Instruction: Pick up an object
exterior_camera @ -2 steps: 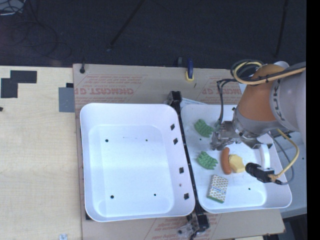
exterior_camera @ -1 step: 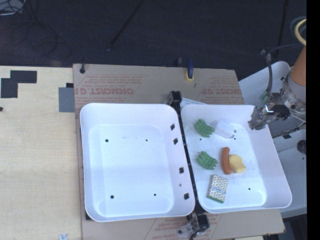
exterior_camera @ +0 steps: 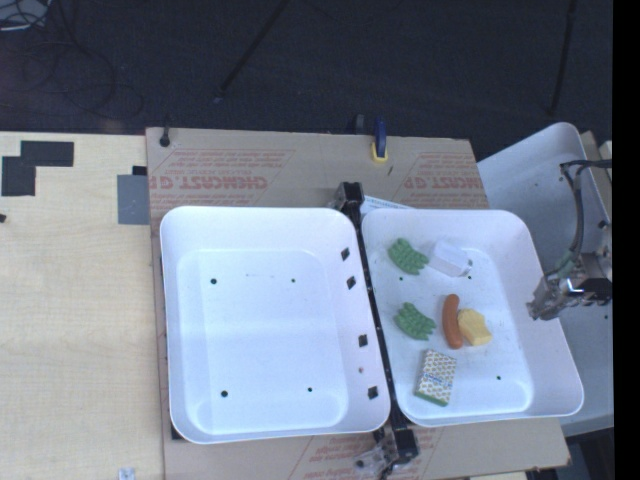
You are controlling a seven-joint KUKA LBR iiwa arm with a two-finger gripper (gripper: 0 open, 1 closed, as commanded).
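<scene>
The right bin (exterior_camera: 545, 388) holds several small items. Two green ridged pieces lie at its upper left (exterior_camera: 407, 256) and middle left (exterior_camera: 414, 320). A clear plastic piece (exterior_camera: 451, 260) rests near the top. An orange sausage (exterior_camera: 452, 321) lies beside a yellow chunk (exterior_camera: 474, 328), touching it. A green-and-white patterned box (exterior_camera: 436, 377) sits near the front. My gripper (exterior_camera: 548, 303) hangs over the bin's right rim, to the right of the yellow chunk and apart from every item. It is small and blurred here.
The left bin (exterior_camera: 180, 268) stands beside the right one on a cardboard sheet (exterior_camera: 260, 173). Black clips (exterior_camera: 362, 340) run along the seam between the bins. A grey panel (exterior_camera: 530, 168) lies behind the right bin.
</scene>
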